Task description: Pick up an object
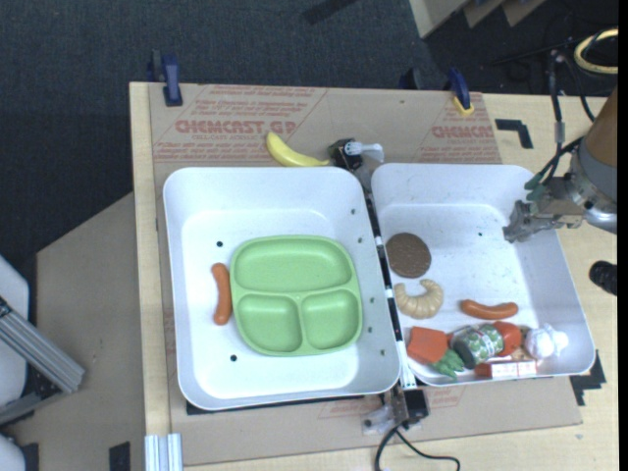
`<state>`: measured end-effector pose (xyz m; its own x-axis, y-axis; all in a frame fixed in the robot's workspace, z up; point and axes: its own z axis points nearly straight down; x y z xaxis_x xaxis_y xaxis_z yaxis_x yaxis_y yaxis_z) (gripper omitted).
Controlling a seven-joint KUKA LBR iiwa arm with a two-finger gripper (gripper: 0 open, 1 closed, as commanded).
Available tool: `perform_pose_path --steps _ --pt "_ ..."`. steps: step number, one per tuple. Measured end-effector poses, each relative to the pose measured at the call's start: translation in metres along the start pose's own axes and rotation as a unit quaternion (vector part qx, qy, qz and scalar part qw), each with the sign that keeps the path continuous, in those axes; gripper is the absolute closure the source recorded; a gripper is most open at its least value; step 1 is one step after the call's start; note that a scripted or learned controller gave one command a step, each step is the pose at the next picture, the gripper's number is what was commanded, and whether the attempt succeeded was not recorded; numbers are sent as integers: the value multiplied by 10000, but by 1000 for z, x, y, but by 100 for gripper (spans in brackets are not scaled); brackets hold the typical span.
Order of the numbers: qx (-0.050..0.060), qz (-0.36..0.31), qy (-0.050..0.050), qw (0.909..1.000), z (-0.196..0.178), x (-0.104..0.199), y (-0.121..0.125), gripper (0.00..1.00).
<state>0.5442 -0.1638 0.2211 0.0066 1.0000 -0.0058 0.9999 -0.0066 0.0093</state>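
We logged the tool point(520, 226) at the right bin's point(461, 189) far right edge, hanging over the rim; whether it was spread or pressed together we could not tell, and nothing showed in its grip. The arm point(601, 170) entered from the right side. In the right bin, a round brown patty point(408, 254) lay near the left wall, with a pale croissant point(420, 298) just toward the near side of it. A small sausage point(489, 309) lay right of the croissant. Along the near edge sat a cluster: an orange-red piece point(427, 343), a green and dark packet point(478, 344) touching it, and a white lump point(543, 341) in the near right corner. The left bin point(196, 199) held a green divided tray point(294, 294) at its middle, and a second sausage point(222, 293) lay just left of the tray, apart from it. On the tabletop point(235, 126) beyond the bins, a banana point(292, 153) rested against the left bin's far edge, near the gap between the bins. Two blue clamps point(171, 73) gripped the tabletop's far edge.
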Motion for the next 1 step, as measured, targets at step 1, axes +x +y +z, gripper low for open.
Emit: perform_pose_path --steps 1 --pt "57 -15 36 10000 -33 -1 -68 100"
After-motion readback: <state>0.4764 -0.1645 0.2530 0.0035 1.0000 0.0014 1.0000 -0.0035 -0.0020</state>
